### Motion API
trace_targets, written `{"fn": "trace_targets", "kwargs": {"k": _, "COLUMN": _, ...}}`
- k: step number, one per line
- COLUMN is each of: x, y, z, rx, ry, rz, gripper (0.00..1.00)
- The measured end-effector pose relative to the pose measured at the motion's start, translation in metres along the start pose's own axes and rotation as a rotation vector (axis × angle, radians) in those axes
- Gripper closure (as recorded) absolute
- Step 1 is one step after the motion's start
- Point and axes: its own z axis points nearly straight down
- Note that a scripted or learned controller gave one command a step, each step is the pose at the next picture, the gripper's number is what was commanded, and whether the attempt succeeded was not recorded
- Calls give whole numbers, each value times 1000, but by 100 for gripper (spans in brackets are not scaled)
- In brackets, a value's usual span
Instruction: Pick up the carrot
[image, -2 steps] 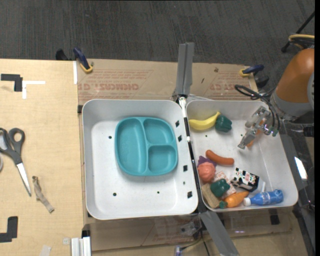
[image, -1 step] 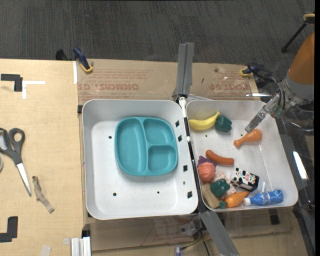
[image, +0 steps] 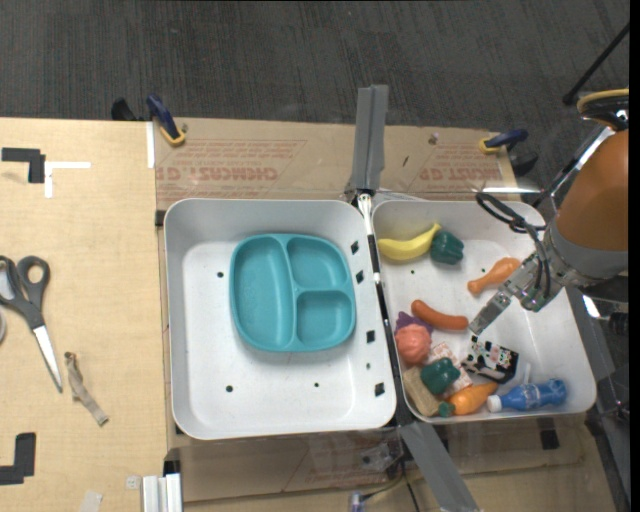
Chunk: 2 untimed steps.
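The small orange plastic carrot (image: 471, 399) lies at six o'clock in the right shallow white bin (image: 575, 330). The two-finger gripper (image: 497, 307) hovers toward three o'clock, fingers slightly spread, pinching nothing.

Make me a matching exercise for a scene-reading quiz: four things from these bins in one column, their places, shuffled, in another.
Things:
1. teal divided plate
2. banana
3. blue bottle
4. gripper

Places:
A. right bin's far left corner
B. above the right bin's middle
C. middle of the left bin
D. right bin's near right corner

Pairs: 1-C, 2-A, 3-D, 4-B
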Motion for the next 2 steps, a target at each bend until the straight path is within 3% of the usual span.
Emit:
{"fn": "trace_targets", "kwargs": {"k": 1, "x": 73, "y": 11, "z": 57, "rx": -2, "ry": -1, "rz": -83, "gripper": 0}}
{"fn": "trace_targets", "kwargs": {"k": 2, "x": 39, "y": -46, "z": -3, "rx": -1, "ry": -2, "rz": -50, "gripper": 0}}
